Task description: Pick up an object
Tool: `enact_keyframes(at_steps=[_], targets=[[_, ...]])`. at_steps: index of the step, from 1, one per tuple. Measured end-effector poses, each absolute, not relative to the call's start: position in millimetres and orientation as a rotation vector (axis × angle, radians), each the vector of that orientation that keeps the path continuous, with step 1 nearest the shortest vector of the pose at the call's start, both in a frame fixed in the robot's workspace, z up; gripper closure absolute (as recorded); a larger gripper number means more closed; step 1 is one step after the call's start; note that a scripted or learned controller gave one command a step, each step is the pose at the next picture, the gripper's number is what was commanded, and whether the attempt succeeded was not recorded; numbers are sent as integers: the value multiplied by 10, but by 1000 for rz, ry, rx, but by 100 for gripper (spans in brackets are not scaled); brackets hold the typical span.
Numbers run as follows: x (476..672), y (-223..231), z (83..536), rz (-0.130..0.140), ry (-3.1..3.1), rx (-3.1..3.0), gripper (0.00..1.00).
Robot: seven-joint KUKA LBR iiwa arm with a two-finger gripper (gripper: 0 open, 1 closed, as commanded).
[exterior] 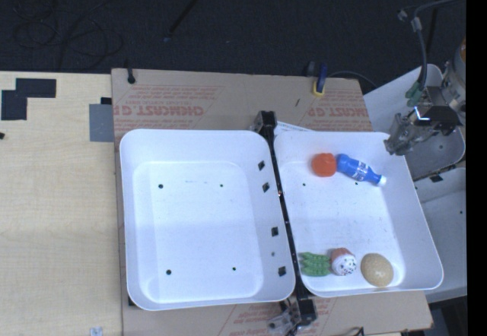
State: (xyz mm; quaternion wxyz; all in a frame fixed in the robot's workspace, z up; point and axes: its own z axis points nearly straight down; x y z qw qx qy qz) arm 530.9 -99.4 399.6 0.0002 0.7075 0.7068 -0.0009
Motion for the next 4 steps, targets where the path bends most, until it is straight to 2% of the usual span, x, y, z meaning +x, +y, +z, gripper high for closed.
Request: enact_keyframes(at_steps=[1, 2, 3, 4], targets=[[5330, -702, 2950, -10, 2231, 2225, 100], [5530, -601, 3520, 1, 2223, 2218, 100], [5727, -596, 3705, -1, 2224, 2218, 100], [5609, -192, 4015, -1, 2224, 2219, 100]])
